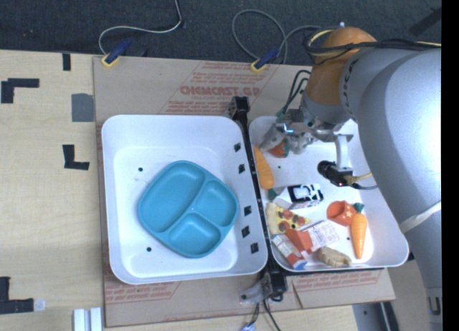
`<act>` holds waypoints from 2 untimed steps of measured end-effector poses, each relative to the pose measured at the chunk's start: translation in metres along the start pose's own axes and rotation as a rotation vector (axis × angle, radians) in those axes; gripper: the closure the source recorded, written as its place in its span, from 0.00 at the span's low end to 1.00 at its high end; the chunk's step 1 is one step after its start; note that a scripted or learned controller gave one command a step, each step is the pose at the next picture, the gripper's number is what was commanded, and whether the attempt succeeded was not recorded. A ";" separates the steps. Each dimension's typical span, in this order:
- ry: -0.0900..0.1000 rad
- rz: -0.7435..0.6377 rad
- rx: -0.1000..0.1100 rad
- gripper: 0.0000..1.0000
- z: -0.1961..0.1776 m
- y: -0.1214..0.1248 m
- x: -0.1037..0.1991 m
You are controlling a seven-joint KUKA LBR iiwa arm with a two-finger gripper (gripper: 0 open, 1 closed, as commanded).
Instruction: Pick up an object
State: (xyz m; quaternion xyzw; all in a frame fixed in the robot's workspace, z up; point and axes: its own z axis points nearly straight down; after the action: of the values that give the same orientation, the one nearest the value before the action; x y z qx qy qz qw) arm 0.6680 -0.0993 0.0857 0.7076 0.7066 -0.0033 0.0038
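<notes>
Camera view: gripper (287,136) near right bin's (391,254) far edge.

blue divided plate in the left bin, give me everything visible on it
The blue divided plate is light blue and looks like matte plastic, with rounded corners and three compartments: one large, two smaller. It lies flat, right side up, turned at an angle to the bin walls, near the middle of the left bin. Its compartments hold nothing. It touches the bin floor alone.

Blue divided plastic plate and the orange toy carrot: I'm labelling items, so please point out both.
Blue divided plastic plate (188,208), camera view, on the ridge between its compartments.
Orange toy carrot (358,235), camera view, mid-body.
</notes>
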 end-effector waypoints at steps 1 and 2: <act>0.000 0.000 0.000 0.00 0.000 0.000 0.000; 0.002 -0.001 0.000 0.00 0.000 0.000 -0.001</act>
State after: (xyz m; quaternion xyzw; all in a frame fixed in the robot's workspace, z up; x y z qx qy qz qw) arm 0.6681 -0.1000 0.0854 0.7073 0.7069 -0.0025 0.0029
